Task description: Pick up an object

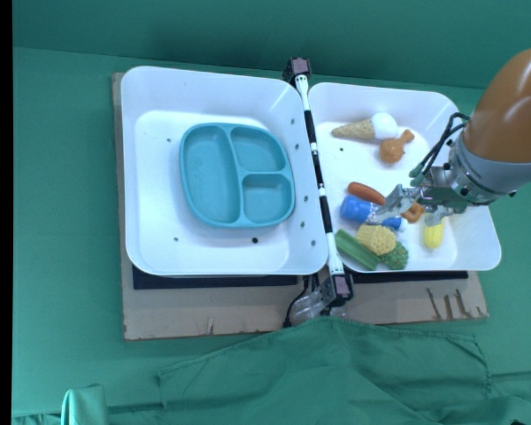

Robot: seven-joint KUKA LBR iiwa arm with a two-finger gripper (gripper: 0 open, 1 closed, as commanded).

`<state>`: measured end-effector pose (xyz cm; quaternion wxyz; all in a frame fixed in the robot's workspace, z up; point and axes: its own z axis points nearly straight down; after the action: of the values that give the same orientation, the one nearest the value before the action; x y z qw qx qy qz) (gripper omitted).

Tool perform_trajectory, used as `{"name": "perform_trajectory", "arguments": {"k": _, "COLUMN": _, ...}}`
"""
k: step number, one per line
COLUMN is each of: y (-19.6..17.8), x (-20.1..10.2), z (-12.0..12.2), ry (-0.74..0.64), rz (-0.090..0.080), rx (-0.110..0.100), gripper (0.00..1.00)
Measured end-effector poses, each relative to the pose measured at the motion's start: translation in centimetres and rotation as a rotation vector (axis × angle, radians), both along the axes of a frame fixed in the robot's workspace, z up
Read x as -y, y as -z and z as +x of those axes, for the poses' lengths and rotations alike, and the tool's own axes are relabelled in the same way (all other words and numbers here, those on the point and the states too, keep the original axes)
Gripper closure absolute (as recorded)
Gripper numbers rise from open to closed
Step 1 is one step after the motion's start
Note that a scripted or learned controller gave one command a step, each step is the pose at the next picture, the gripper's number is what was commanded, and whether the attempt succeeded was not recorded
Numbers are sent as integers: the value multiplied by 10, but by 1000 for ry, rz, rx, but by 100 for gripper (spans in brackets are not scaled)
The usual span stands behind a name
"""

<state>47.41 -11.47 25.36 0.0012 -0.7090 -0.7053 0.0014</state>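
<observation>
The desk [62, 193] is seen carrying two white bins; a teal divided plate [237, 173] lies in the left one. In the right bin [478, 253], the gripper [407, 204] is lowered over an orange pretzel-like toy [413, 212]. Whether anything is clamped cannot be told, so lifting is judged undone.

The right bin [478, 253] holds toy food: an ice-cream cone [365, 128], drumstick [394, 148], sausage [366, 192], blue bottle [361, 210], pretzel [413, 211], two corn cobs [376, 237] [434, 232], and a green cucumber [356, 250].
</observation>
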Motion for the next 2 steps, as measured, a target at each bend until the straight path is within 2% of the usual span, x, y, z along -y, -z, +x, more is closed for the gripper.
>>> {"name": "perform_trajectory", "arguments": {"k": 1, "y": 61, "x": -3, "z": 3, "ry": 0, "rz": 1, "rx": -1, "gripper": 0}}
{"name": "perform_trajectory", "arguments": {"k": 2, "y": 70, "x": -2, "z": 6, "ry": -1, "rz": 0, "rx": 12, "gripper": 0}}
